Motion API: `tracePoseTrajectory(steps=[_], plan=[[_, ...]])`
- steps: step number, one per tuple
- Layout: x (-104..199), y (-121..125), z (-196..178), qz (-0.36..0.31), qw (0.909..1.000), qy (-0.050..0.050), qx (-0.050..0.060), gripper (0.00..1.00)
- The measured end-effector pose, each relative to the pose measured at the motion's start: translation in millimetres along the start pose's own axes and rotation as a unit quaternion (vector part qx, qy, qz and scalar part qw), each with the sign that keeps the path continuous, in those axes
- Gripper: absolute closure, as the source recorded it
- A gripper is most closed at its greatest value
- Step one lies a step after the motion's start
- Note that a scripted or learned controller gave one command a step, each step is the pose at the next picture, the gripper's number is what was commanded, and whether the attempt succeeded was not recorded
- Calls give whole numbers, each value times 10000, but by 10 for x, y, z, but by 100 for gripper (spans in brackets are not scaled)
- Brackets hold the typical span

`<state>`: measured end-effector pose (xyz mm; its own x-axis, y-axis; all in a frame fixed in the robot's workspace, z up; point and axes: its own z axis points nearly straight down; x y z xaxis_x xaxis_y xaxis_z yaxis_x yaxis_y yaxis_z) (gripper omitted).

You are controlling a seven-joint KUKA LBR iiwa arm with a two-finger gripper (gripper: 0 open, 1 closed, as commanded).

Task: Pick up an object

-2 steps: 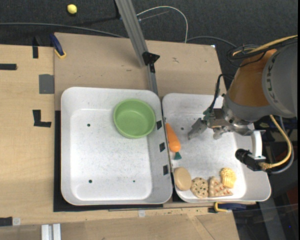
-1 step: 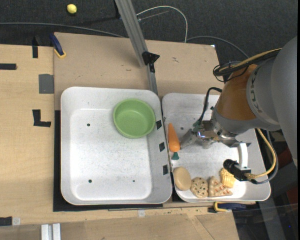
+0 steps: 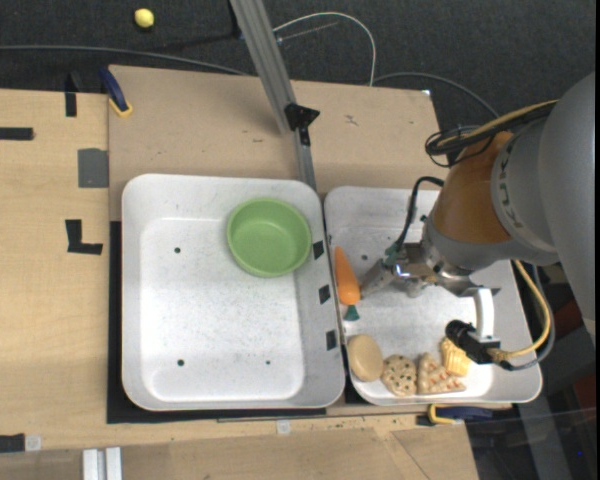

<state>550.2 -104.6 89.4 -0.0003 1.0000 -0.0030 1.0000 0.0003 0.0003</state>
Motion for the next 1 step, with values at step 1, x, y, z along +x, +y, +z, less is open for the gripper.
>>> tracePoseTrajectory(steps=[1], plan=[[4,-2,-99,-2,10000,5,6,100]])
